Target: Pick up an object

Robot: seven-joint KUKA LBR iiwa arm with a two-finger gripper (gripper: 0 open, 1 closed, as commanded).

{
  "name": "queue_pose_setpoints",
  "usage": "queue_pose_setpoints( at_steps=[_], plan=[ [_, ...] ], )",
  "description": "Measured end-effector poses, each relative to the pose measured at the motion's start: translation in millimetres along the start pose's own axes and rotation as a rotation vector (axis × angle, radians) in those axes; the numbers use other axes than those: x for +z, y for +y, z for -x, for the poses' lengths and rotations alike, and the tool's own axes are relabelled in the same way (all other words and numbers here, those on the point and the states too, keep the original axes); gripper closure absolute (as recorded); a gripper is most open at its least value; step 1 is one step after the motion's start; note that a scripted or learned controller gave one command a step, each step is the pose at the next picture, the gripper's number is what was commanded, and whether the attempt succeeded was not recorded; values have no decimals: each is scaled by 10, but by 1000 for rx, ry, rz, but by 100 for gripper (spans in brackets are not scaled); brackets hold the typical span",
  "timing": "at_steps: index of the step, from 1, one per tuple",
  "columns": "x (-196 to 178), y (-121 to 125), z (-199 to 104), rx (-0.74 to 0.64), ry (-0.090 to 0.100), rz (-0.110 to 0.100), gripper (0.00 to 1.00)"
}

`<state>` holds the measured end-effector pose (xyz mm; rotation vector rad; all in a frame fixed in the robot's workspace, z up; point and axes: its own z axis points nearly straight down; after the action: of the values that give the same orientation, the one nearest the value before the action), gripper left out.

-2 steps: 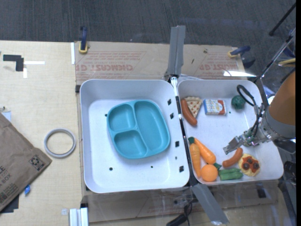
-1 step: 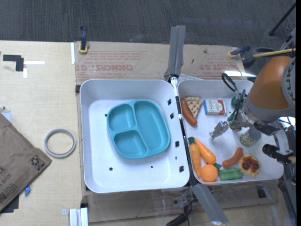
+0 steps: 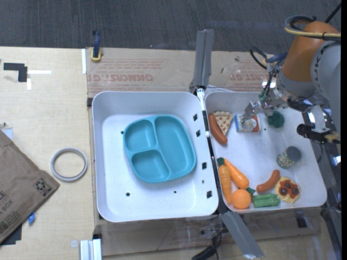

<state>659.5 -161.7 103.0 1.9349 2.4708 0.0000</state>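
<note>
My claw (image 3: 259,108) hangs low over the far end of the right bin (image 3: 314,169), tip down just beside a small white carton (image 3: 248,124). I cannot tell from this angle how it stands, nor whether it has anything. Nothing is visibly lifted, so I judge the pick is not yet made.

Starting nearest in the right bin: an orange ball (image 3: 241,199) sits against the near wall, a green pod (image 3: 265,200) to its right and a little pizza round (image 3: 287,189) beyond that. Just behind them lie two carrots (image 3: 230,175) along the left wall and a small red sausage (image 3: 268,181). Farther back, toward the right wall, stands a small can (image 3: 288,157). Then comes the far cluster — a hot dog (image 3: 218,129) against the left wall, a pizza slice (image 3: 223,120) just beside it, the carton near my claw, and a dark green ball (image 3: 276,119) to the right of it.

The left bin (image 3: 105,161) holds a teal divided plate (image 3: 159,147). Out on the bench to the left lies a grey tape ring (image 3: 69,163).

What is left, as I read it: settle on one piece — the carton looks likeliest — grip it and raise it clear. Everything in the bin looks to be resting on the floor.
</note>
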Motion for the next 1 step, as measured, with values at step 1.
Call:
queue_pose_setpoints(
  at_steps=[1],
  plan=[
    [52, -198, -249, 108, -3, 8, 0]
  ],
)
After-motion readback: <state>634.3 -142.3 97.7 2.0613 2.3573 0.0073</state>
